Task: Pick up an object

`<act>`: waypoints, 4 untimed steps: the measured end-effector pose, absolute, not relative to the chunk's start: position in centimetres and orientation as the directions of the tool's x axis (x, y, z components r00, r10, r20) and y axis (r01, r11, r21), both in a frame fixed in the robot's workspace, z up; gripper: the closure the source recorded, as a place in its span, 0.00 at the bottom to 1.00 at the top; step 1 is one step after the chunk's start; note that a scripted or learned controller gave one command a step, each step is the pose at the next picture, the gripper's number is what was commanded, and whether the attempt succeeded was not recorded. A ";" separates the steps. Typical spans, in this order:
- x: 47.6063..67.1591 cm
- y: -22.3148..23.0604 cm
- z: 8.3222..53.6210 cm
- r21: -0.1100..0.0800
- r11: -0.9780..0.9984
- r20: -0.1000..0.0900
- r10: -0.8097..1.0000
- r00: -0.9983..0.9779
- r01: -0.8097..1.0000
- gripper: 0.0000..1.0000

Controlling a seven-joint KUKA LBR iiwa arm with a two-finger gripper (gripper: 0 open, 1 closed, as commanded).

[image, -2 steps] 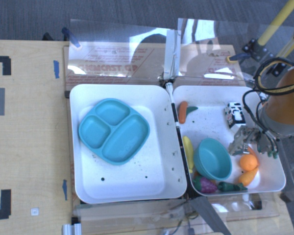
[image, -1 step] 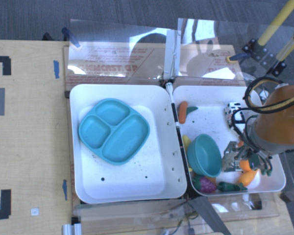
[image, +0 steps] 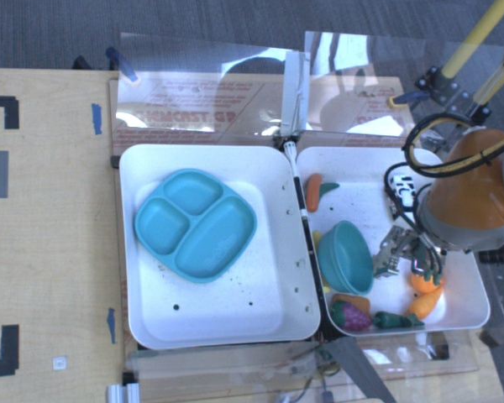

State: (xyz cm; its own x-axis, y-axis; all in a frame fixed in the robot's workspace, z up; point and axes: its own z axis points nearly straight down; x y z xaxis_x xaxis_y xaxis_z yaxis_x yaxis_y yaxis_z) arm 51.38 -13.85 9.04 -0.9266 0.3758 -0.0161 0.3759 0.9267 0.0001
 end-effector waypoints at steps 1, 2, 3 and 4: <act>55.4 -10.2 9.1 0.008 0.798 -0.018 0.602 -0.798 0.602 1.00; 51.8 -9.5 9.1 0.008 0.761 -0.014 0.648 -0.761 0.648 1.00; 54.0 -19.5 9.0 0.001 0.879 -0.015 0.478 -0.878 0.478 1.00; 52.8 -12.8 9.1 0.000 0.995 -0.015 0.100 -0.995 0.100 1.00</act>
